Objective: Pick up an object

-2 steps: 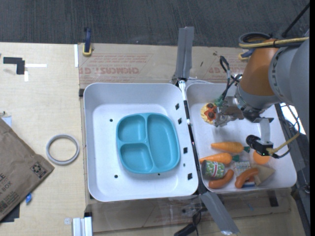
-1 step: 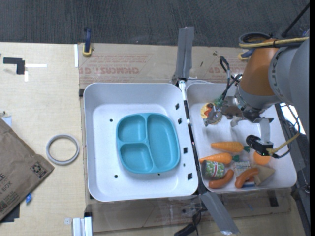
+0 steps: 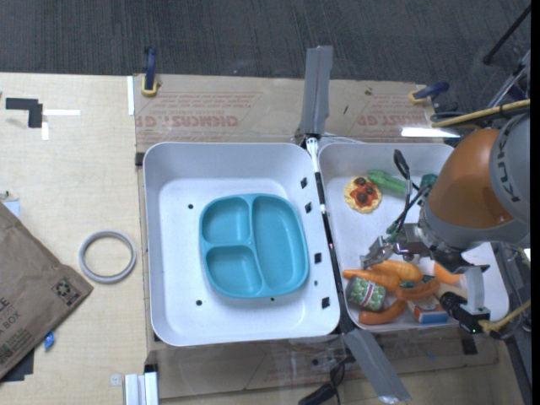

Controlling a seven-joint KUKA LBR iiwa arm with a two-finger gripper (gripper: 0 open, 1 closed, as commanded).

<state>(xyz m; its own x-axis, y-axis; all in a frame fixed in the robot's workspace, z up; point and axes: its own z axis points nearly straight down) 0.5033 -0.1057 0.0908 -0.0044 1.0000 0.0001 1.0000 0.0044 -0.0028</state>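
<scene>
My gripper hangs low in the right bin, just above a cluster of toy food. Directly under it lies an orange carrot-like piece. Beside that sit a green-labelled can, an orange sausage-like piece and a small blue and orange box. Farther back in the same bin rest a yellow pizza toy with red dots and a green piece. The arm's orange band covers the bin's right side. Nothing is visibly lifted.
The left bin holds a teal divided plate. On the bench at left lie a grey tape ring and a brown cardboard piece. A grey divider bar stands behind the bins.
</scene>
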